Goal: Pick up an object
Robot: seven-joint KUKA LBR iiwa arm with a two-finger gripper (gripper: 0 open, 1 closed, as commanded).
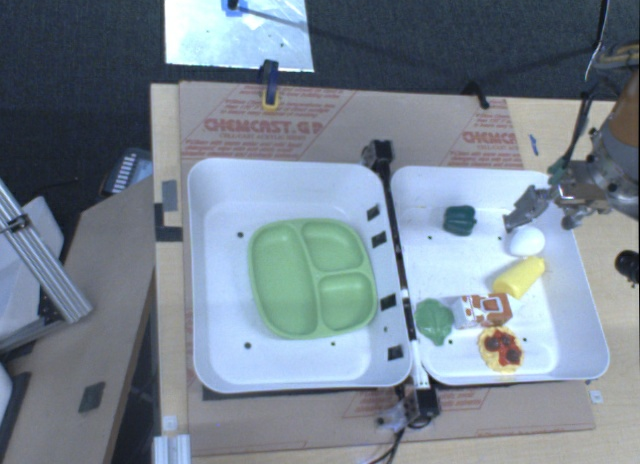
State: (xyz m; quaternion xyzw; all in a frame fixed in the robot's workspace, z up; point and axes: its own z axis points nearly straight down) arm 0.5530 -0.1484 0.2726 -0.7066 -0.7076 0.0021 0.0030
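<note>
The arm [622,142] is grey metal with an orange band near the top right corner. Its wrist is a blocky grey piece with darker joints and a small green spot. The gripper [545,210] has slim grey fingers [522,210]. A thin dark cable runs up beside it.

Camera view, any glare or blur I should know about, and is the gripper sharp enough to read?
Camera view: even lighting, soft shadows; glare on the foil sheet; the white egg nearly blends into the right bin; the gripper looks soft.
</note>
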